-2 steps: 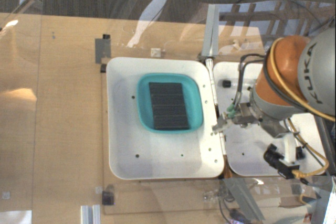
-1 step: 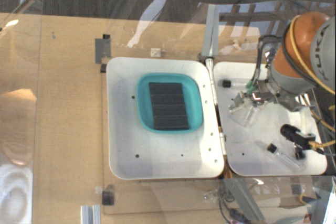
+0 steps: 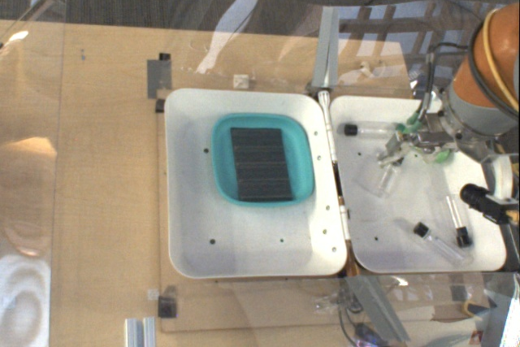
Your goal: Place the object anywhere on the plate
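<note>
The arm [image 3: 496, 69] reached in over the right bin's [image 3: 366, 244] far right corner, gripper [image 3: 398, 152] low near a clear tube [image 3: 366, 128]. The teal plate [image 3: 302, 166] sat in the left bin [image 3: 195, 240], carrying a dark ridged block [image 3: 262, 164].

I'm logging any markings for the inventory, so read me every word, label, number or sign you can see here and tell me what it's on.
No text can be read anywhere in this view.
Teal plate with its dark ridged insert: no markings.
Clear tubes in the right bin: any print is too small to tell.
Left bin: plain white.
</note>
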Controlling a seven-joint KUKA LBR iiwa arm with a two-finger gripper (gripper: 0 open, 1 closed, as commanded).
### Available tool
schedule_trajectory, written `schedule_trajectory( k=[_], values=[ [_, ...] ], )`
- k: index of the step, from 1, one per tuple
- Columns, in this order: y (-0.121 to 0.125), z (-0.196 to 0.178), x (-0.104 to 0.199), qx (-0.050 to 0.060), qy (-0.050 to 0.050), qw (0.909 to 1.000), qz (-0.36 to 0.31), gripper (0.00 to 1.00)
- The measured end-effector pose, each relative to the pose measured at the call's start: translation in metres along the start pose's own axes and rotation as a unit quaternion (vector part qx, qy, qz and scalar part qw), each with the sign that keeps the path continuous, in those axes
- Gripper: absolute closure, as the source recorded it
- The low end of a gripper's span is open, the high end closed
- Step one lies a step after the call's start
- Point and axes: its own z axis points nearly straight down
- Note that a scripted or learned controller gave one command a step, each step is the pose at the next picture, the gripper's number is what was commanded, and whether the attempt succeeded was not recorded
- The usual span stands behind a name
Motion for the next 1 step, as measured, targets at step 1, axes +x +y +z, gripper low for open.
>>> schedule_trajectory(
  k=[1],
  values=[
    [-0.0217,0.1302,-0.0565,-0.003,-0.001,1.0,0.004,0.0]
  ],
)
